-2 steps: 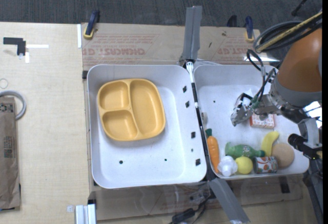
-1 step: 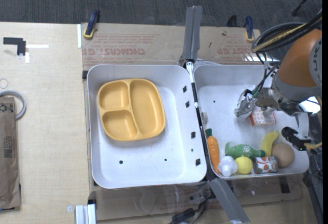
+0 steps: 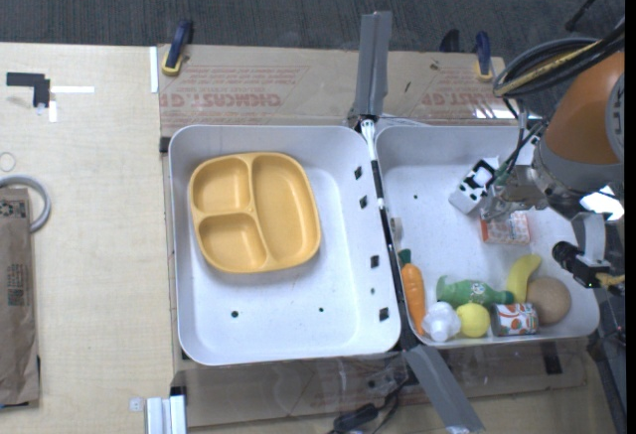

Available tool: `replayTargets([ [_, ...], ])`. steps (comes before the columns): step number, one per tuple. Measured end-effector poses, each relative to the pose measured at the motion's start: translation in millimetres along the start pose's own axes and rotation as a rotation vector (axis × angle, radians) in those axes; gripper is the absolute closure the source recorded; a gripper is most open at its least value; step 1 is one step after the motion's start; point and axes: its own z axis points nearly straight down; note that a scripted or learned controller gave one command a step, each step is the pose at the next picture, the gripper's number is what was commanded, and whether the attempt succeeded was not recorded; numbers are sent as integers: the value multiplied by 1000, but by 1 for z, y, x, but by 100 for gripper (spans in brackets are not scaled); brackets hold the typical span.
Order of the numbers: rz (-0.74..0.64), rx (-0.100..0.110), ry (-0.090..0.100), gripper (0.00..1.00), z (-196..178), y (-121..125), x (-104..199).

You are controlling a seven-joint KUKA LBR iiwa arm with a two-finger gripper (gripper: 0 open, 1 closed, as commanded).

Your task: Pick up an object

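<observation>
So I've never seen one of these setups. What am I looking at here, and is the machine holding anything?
One camera looks down at a slant on a bench with two white bins. The left bin holds a yellow divided plate. The right bin holds toy food: a carrot, a green bottle, a lemon, a banana, a potato and a small packet. The grey and orange shape at right is the robot arm. Its end effector hangs over the packet; whether it grips anything is unclear.

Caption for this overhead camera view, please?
KUKA arm's gripper poised over a small packet in the right bin; yellow divided plate in the left bin.
</observation>
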Motion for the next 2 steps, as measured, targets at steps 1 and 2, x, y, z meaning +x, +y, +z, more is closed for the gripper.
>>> replayTargets([
  [1,702,24,1,100,-7,-40,14],
  [2,776,23,0,100,-104,-76,30],
])
